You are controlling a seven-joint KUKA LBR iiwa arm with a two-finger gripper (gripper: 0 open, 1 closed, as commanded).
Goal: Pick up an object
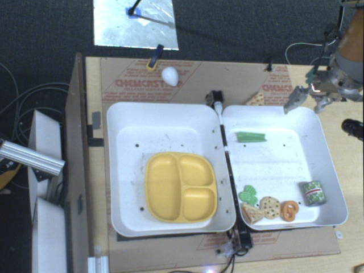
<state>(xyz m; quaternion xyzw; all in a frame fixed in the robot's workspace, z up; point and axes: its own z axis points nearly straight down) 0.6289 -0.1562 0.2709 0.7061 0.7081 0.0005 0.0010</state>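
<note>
A white egg-shaped ball (169, 75) rests on printed cardboard (139, 84) behind the bins. A shiny foil sheet (135, 15) lies on dark carpet (40, 21), with cables (25, 98) coiled at left.

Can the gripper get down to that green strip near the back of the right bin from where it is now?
Probably yes. The gripper hangs above the right bin's far right corner, and the green strip lies alone on bare white floor, with nothing on it or beside it.

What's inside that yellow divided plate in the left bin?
The yellow divided plate sits in the left bin, and its three compartments show bare yellow plastic, no food. The bin floor under the plate is covered, so I cannot tell what lies there.
</note>
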